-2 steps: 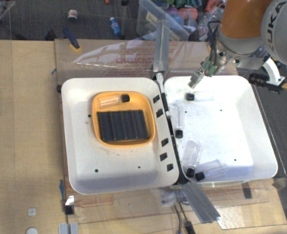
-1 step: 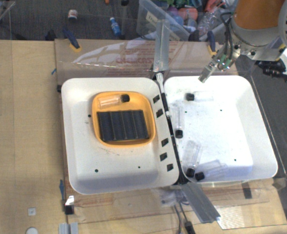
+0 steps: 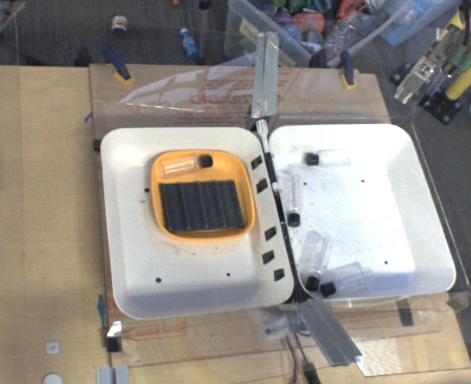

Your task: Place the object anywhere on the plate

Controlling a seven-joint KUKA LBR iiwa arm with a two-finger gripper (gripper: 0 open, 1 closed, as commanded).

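While two white bins fill the bench, clutter crowds behind.

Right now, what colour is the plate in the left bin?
Orange-yellow, with a dark ribbed insert across the plate. The camera view shows it best.

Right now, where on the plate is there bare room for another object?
The orange plate is crowded: a black ridged insert covers most of it and a clear tube lies along the top. Bare room remains at the top-right corner, beside the tube's black cap.

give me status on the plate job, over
Orange plate in left bin, clear bottle already on it. More clear bottles in right bin. Nothing blocking.
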